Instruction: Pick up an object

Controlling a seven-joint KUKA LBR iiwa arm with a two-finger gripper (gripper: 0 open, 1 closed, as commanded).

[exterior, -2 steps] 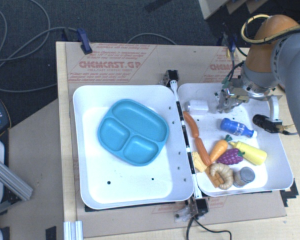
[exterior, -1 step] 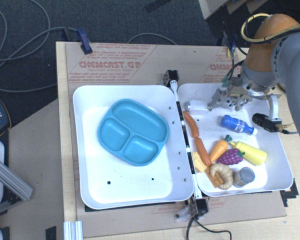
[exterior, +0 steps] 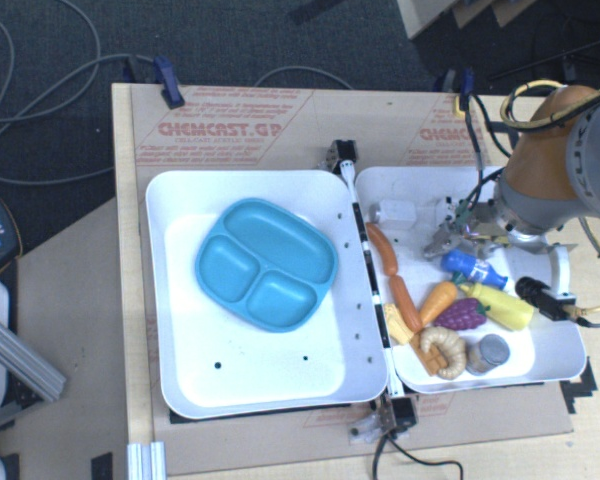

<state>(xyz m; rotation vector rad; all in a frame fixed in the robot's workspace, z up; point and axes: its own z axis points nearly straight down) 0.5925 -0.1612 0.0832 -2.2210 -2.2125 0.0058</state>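
A workbench seen from above at a slant, topped with a brown board (exterior: pixel 280 118) printed with red lettering, carries two shallow white bins side by side. The left bin (exterior: pixel 170 268) fills the centre of the frame and holds a blue divided plate (exterior: pixel 267 263) with three compartments, lying slightly tilted toward the bin's upper half. The right bin (exterior: pixel 555 353), at the right of the frame, holds a cluster of toy foods and small items along its left and lower parts. A long orange sausage-like piece (exterior: pixel 382 249) lies near the bin's left wall, with a second orange piece (exterior: pixel 405 303) just below it. Further right sits an orange carrot (exterior: pixel 438 301), touching a purple bunch of grapes (exterior: pixel 462 314). A yellow piece (exterior: pixel 502 306) lies beside the grapes, a tan curled pastry (exterior: pixel 446 352) sits at the lower edge, and a grey round can (exterior: pixel 493 351) is just right of it. A blue cylinder (exterior: pixel 472 266) lies above the carrot. The grey arm with its orange band (exterior: pixel 542 158) reaches in from the upper right, and its gripper (exterior: pixel 460 236) hangs low over the bin's upper middle, just above the blue cylinder; whether it is spread or pressed together cannot be told. Nothing is visibly held.
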